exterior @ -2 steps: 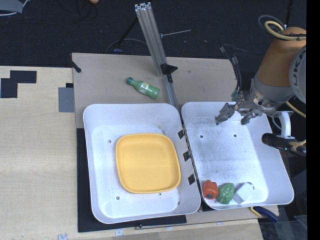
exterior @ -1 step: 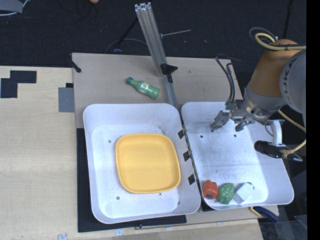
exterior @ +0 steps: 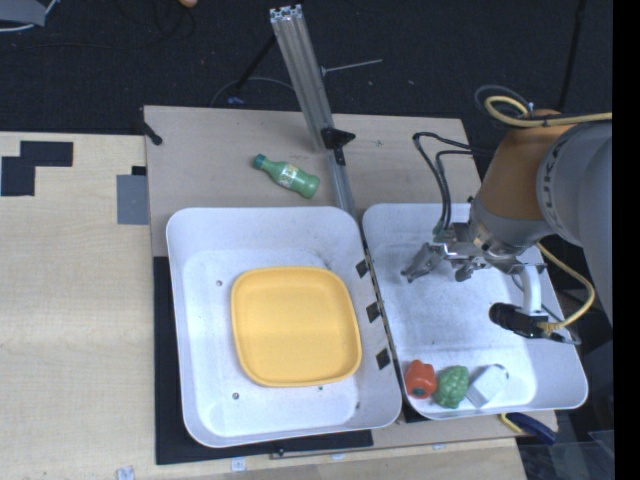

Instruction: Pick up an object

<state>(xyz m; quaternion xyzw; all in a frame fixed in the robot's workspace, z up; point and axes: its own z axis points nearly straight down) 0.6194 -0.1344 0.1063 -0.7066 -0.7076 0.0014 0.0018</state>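
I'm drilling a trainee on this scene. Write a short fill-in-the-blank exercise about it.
1. The yellow plate lies in the ____ bin.
2. The green bottle lies on the bench, ____ both bins.
3. The red item touches a ____ one.
4. The end effector hangs over the ____ bin.

Missing words: left; outside; green; right

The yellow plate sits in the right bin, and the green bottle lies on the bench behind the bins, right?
Not quite. The camera view shows the yellow plate in the left bin, not the right one. The green bottle does lie on the bench behind the bins.
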